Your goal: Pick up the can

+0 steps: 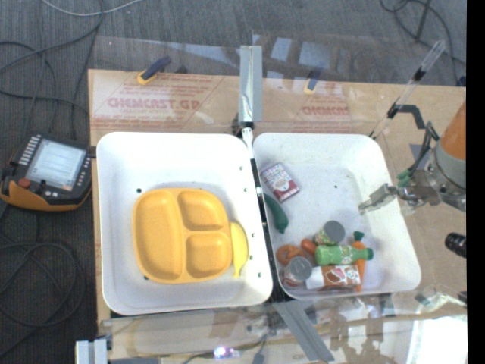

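Well, can lies near gripper (apart, not touching)

Yellow tray in left bin — can in right bin

- The arm shows at the right edge of the frame, mid-height, as a rounded grey wrist section with a dull metallic sheen and darker seams.
- An orange band sits directly above the grey section, a bright curved patch with a smooth surface.
- The gripper is a slim, pale grey metal piece, flat-sided and angular, lighter in tone than the wrist housing.
- Small green spots mark the place where it joins the wrist.
- A thin black cable arches above the wrist, towards the upper right of the frame.
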Robot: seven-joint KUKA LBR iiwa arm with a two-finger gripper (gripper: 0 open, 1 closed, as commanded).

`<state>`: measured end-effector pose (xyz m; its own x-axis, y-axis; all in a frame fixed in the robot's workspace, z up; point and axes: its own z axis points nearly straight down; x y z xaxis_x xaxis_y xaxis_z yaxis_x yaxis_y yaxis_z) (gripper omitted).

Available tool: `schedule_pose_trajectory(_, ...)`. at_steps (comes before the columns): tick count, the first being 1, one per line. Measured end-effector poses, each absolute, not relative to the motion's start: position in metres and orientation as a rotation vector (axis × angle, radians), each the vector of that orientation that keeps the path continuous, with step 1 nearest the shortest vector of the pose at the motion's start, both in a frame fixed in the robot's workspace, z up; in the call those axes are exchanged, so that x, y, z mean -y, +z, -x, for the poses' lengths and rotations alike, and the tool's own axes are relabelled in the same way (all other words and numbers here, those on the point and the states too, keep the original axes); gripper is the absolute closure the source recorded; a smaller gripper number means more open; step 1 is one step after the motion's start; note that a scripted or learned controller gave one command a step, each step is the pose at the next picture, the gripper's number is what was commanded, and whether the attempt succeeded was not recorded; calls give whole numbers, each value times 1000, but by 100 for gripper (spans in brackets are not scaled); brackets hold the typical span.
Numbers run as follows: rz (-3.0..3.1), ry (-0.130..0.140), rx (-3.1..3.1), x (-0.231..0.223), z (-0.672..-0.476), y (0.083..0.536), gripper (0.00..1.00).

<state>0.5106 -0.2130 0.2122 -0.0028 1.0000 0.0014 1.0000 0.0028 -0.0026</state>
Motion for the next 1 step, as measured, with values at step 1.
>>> schedule_pose_trajectory(1,2476,-8,1946,178,-574,89,0)
